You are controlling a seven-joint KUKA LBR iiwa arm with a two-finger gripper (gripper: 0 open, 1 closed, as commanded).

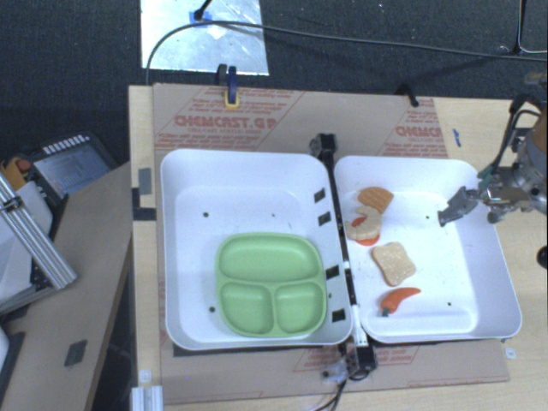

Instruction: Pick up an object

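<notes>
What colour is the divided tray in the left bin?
Light green; the divided tray shows plainly in the camera view.

We count two shallow white plastic bins, the left bin (184,229) and the right bin (488,289), side by side. In the left bin lies one pale green three-compartment plastic tray (271,282). In the right bin, beside that tray's bin, we count four small food pieces: one round tan bread roll (375,199), one sandwich-like piece with a red edge (366,228), one tan toast slice (395,263), and one orange-red pepper with a green stem (399,298).

Robotics lab — taped cardboard bench (282,114), trailing cables (360,43), clamp (229,86).
</notes>
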